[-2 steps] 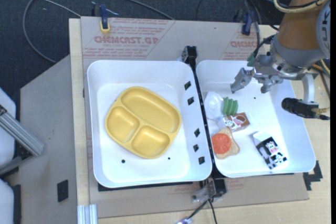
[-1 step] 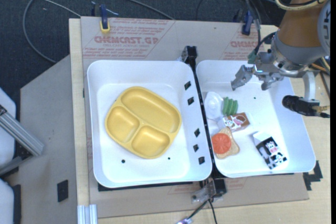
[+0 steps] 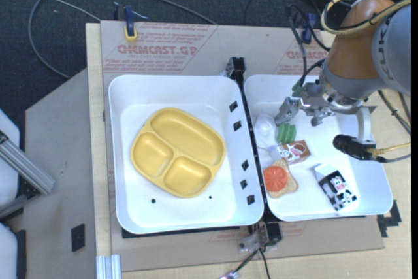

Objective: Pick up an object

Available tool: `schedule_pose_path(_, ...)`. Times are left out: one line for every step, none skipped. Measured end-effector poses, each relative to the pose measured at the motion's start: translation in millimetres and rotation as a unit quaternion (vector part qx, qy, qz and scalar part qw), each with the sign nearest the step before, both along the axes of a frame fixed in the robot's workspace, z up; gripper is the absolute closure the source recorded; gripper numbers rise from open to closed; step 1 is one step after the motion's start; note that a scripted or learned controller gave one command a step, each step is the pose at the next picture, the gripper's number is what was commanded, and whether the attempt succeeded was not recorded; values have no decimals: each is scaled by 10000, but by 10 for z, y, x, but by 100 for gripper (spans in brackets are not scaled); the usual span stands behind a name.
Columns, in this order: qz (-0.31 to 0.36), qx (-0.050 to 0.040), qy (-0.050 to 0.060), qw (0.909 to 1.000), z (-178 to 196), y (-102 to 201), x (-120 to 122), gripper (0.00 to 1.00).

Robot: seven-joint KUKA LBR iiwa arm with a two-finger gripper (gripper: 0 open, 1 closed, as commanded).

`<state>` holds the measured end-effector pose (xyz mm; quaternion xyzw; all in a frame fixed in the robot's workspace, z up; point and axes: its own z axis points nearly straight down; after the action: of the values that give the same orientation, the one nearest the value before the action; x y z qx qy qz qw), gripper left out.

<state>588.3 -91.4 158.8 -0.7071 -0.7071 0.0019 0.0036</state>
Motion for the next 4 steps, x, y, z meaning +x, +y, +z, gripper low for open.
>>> schedule_pose_path(-2, -3, -9, 10000, -433, -38, -22, 0)
schedule_pose_path(-4, -5, -31, 10000, -734, -36, -14, 0)
schedule_pose_path(-4, -4, -48, 10000, -615, -33, -6, 100)
schedule_pose_path(6, -17, -75, 10000, -46, -50, 112, 100)
